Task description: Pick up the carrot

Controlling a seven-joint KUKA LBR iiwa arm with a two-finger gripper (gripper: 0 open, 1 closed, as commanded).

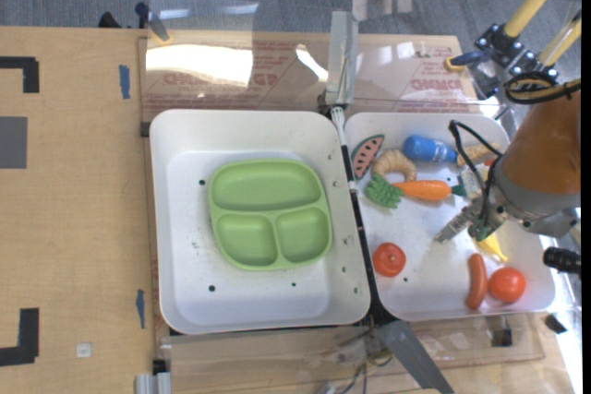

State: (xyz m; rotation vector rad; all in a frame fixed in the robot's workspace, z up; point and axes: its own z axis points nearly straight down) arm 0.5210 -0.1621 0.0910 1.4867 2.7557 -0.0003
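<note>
Two white bins: left bin (175, 198) with one green plate (270, 213), right bin (416, 291) with toys. One carrot (417, 191) beside one croissant (397, 166). One blue bottle (425, 148), one melon slice (367, 154), two tomatoes, one sausage (475, 280). Tool (473, 226) low near carrot, not touching; open or closed, cannot tell. Red writing behind bins, maybe unreadable.

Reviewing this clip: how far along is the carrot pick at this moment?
Done: little beyond the approach; the gripper is down inside the right bin.
In hand: nothing visible between its fingers. The carrot lies on the bin floor, to the gripper's left in the view, apart from it, its green top toward the divider.
Left: move over the carrot, close on it and lift.
</note>
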